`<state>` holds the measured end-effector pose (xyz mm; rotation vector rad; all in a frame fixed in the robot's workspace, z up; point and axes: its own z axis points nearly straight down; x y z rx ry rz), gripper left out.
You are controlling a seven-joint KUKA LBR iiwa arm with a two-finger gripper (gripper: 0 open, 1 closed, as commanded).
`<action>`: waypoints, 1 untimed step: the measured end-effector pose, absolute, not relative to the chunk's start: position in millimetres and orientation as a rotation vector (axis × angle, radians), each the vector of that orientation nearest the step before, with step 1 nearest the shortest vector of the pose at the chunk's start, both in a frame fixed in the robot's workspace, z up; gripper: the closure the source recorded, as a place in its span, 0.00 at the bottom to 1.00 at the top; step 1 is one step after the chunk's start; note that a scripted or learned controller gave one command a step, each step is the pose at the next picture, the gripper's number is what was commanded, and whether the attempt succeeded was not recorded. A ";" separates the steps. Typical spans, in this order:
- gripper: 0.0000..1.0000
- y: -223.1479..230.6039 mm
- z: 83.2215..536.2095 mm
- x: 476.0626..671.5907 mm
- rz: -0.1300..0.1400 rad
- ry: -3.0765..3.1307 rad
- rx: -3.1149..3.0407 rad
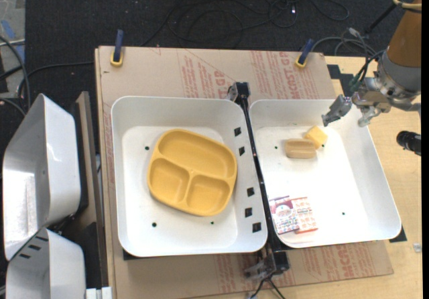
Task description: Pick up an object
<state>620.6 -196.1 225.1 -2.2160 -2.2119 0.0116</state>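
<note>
You see the gripper (350,111) with fingers apart, holding nothing, over the right bin's (375,177) far edge. The yellow block (316,136) and tan piece (300,149) lie just below. The packet's (293,215) print is unreadable.

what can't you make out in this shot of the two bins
- Tool: small and blurred in the camera view, so whether it is open or shut cannot be told.
- Arm: cut off by the right edge; only the wrist part shows.
- Small packet in the right bin: its print is too small to read.
- Yellow block and tan piece: too small to identify; touching or apart is unclear.
</note>
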 end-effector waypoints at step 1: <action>0.00 -195.3 233.6 623.5 0.000 -2.223 -2.220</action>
